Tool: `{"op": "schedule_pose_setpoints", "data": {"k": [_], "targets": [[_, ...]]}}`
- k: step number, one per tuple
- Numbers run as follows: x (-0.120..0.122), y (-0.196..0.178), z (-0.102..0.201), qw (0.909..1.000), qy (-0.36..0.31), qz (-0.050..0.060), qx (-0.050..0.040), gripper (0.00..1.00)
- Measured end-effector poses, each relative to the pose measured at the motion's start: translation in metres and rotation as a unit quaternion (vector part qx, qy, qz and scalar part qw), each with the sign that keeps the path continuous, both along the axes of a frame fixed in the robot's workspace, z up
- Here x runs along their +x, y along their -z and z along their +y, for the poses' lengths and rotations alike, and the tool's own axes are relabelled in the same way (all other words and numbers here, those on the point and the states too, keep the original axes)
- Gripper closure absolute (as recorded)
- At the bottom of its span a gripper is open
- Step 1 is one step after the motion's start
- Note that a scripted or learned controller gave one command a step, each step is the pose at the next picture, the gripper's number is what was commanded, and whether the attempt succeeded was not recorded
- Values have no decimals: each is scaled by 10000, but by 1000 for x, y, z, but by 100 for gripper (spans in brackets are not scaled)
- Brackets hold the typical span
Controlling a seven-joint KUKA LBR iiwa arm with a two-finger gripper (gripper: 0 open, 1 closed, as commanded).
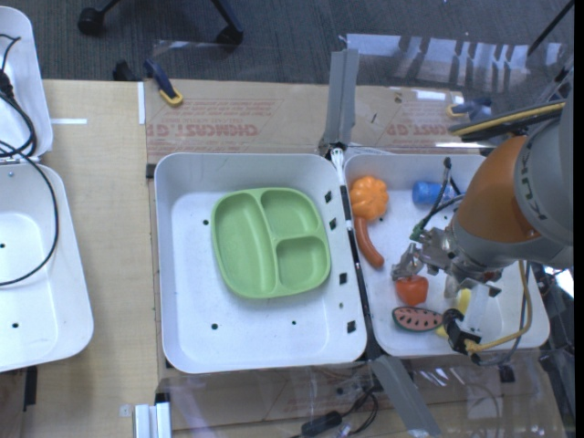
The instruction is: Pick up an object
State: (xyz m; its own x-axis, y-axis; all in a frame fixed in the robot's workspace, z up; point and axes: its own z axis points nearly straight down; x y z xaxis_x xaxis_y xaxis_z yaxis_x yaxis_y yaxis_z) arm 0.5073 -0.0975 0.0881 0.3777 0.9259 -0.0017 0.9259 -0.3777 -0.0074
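My gripper hangs over the middle of the right bin, on the grey arm with its orange band. A small red toy vegetable lies just below and left of the gripper, very close to it. A watermelon slice rests near the bin's front edge. A yellow piece shows partly under the arm. An orange pumpkin and a long orange carrot-like piece lie along the bin's left side. A blue object sits at the back.
The left bin holds a green divided plate. A raised divider separates the two bins. A yellow cable loops along the right bin's front right. A white tray stands far left.
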Motion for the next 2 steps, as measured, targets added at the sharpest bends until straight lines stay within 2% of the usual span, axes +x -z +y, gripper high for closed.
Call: {"op": "schedule_pose_setpoints", "data": {"k": [1, 2], "targets": [[0, -6, -2, 10000, 29, 29, 4, 100], [0, -6, -2, 10000, 27, 29, 4, 0]]}}
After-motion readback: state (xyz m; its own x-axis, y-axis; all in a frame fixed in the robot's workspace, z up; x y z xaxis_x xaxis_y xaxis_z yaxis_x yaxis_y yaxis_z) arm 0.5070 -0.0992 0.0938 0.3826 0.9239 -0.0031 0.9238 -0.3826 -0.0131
